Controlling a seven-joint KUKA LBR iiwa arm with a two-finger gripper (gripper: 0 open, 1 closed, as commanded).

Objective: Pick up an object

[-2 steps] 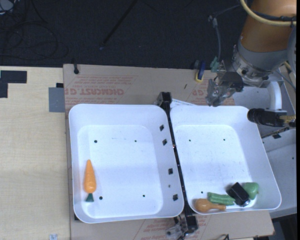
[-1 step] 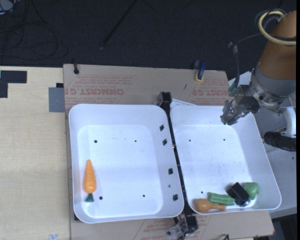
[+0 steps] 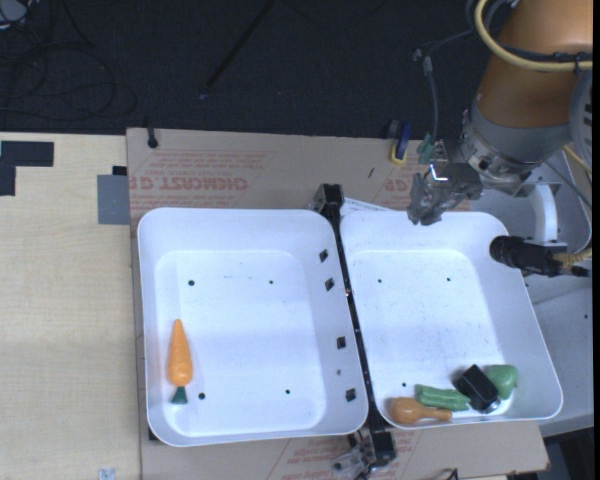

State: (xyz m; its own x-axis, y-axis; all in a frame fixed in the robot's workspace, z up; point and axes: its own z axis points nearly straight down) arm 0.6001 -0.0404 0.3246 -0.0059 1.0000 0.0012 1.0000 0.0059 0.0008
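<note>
My gripper (image 3: 427,208) hangs over the far rim of the right bin (image 3: 435,230), well away from every object. An orange toy carrot (image 3: 179,354) lies near the left wall of the left bin (image 3: 230,230). In the right bin's near right corner several items are clustered: a long green piece (image 3: 441,397), a black block (image 3: 477,388), a rounded green piece (image 3: 503,376) and a tan-orange pear-shaped piece (image 3: 417,411).
A black divider with clips (image 3: 342,313) runs between the two bins. The bins rest on a cardboard sheet (image 3: 230,168) on a wooden bench. The arm's orange-banded wrist (image 3: 535,58) looms at the upper right.
</note>
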